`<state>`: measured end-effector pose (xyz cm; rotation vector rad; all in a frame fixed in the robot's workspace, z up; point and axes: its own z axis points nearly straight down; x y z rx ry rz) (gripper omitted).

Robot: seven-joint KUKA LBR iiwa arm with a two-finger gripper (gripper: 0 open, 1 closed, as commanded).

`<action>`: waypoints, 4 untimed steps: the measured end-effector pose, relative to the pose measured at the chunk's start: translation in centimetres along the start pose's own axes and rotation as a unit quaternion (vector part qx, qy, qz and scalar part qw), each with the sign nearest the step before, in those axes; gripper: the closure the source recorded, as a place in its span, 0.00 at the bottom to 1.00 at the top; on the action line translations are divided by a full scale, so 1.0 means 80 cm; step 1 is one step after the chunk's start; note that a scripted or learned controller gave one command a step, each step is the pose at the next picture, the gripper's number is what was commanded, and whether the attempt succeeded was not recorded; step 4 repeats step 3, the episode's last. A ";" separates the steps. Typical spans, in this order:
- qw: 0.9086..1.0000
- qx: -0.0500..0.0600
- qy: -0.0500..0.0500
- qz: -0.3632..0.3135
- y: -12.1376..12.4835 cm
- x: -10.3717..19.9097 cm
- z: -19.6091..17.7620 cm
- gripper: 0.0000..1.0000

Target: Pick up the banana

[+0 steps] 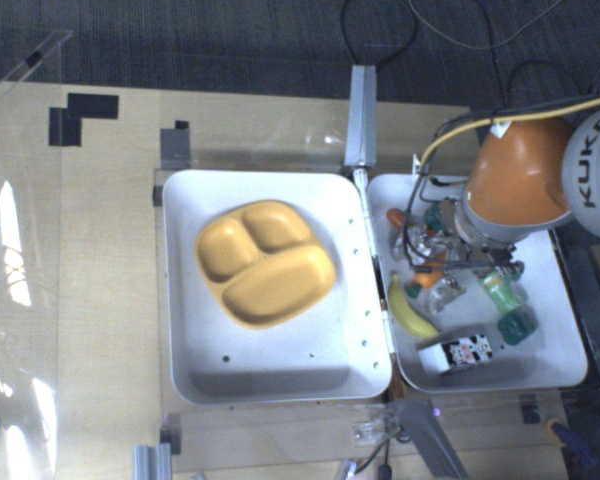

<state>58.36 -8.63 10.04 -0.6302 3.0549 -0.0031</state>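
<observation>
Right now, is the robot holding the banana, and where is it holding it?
Cannot tell. The gripper hangs above the banana in the right bin, its tips hidden.

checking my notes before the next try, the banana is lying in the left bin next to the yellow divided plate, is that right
Not quite. The banana lies in the right bin, near its left wall, below the gripper. The yellow divided plate is by itself in the left bin. The camera view shows the wall between the two bins separating banana and plate.
</observation>
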 end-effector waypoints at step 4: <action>0.998 0.001 0.001 -0.069 0.029 0.054 0.012 0.00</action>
